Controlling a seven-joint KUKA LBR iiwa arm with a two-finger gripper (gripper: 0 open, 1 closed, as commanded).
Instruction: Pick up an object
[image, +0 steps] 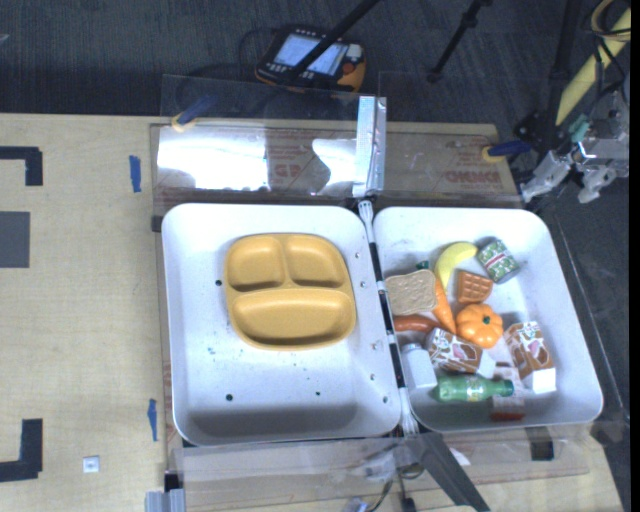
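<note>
1. Although the task names no one thing, the camera view shows the likely picks heaped in the right bin (570, 300), right of centre in the frame: a yellow lemon (453, 259), a slice of toast (411, 293), a small orange pumpkin (479, 324), a carrot (441, 304), a green bottle (472, 389) lying flat near the bin's lower edge, and a few small cartons.
2. They look like toy food, so I judge them light, stiff and smooth; round ones may slip.
3. The bottle looks the easiest hold, taken across its narrow body.
4. The left bin (190, 330) holds a yellow tray (290, 290) with three compartments.
5. The gripper (575, 165) sits at the upper right of the frame, outside the bins; I cannot tell its state.
</note>
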